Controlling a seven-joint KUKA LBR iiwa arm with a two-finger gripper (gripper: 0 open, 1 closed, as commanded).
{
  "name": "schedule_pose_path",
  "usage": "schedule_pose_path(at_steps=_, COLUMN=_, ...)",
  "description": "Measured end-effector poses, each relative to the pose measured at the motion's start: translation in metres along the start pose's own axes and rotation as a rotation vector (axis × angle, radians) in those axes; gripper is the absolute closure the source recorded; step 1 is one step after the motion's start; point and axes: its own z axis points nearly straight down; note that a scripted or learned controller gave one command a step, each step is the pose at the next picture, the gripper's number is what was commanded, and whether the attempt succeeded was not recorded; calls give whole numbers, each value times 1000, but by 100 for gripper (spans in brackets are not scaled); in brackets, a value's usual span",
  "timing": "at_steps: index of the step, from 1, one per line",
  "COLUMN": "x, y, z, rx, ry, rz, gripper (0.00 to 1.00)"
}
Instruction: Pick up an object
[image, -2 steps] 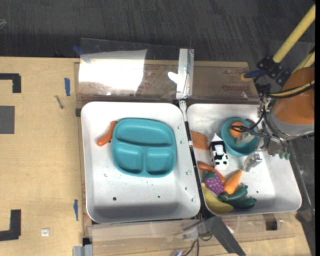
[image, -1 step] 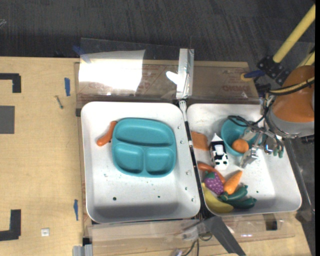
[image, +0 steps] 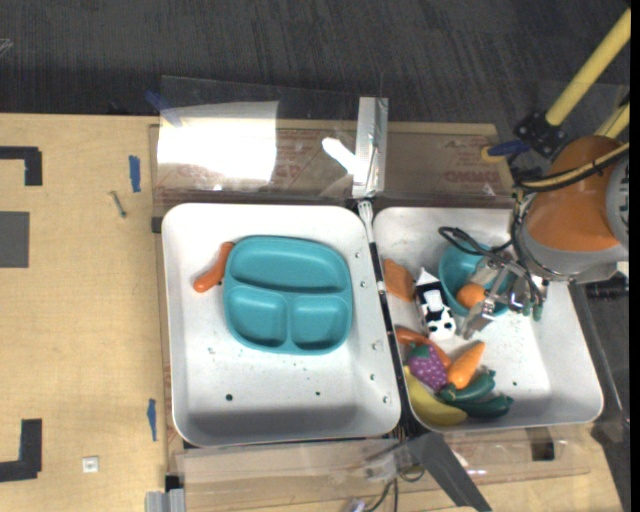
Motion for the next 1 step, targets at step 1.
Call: schedule_pose_path(at_steps=1, x=54, y=38, z=-1, rx=-3, ry=0, rz=47, gripper=0)
